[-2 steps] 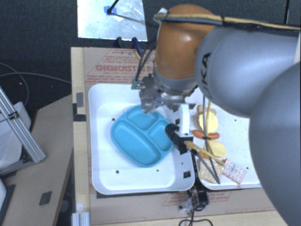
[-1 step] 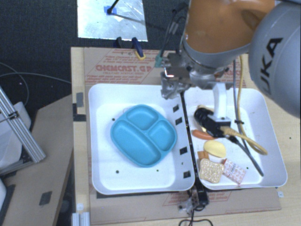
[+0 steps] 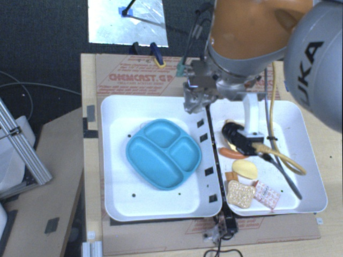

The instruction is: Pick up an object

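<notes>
My gripper [image 3: 196, 101] hangs over the back end of the divider between the two bins, above the left bin's far right corner. Nothing shows held in it. In the right bin [image 3: 306, 143], near its front left, lie an orange sausage-shaped piece [image 3: 231, 153], a pale yellow rounded piece [image 3: 245, 168], a small orange bit [image 3: 230, 176], a tan waffle-textured square [image 3: 240, 194] and a pink speckled packet [image 3: 267, 195]. A blue divided plate [image 3: 163, 153] lies in the middle of the left bin [image 3: 115, 143].
The grey and orange arm fills the upper right, above the right bin's back half. A shiny sheet [image 3: 127, 14] and a blue clamp [image 3: 156, 53] lie behind the bins. An aluminium frame [image 3: 19, 143] stands at the left.
</notes>
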You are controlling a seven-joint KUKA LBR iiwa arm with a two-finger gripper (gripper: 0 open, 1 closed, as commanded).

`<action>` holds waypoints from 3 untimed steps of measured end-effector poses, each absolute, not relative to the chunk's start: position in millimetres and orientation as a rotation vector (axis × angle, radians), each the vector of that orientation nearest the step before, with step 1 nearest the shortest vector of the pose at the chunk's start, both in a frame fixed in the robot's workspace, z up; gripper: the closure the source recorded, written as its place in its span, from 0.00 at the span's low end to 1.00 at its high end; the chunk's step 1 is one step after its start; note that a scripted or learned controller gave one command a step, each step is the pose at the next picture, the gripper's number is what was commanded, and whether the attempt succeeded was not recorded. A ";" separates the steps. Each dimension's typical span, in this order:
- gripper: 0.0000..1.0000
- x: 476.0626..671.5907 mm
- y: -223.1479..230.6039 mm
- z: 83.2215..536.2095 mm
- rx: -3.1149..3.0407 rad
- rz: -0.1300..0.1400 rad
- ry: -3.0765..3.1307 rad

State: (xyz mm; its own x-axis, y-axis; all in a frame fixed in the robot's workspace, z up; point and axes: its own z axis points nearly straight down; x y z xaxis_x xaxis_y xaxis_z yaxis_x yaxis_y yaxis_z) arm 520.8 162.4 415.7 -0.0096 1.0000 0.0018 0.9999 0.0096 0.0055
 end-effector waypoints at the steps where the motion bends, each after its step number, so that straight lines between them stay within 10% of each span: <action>1: 1.00 486.9 107.9 503.1 2.220 0.017 2.214; 3: 1.00 489.0 111.7 519.7 2.205 0.015 2.231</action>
State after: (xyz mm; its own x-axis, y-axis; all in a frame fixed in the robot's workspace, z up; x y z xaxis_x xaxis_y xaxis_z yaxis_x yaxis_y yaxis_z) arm 489.0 111.7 519.7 -0.0118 0.9999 0.0029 0.9999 0.0118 0.0105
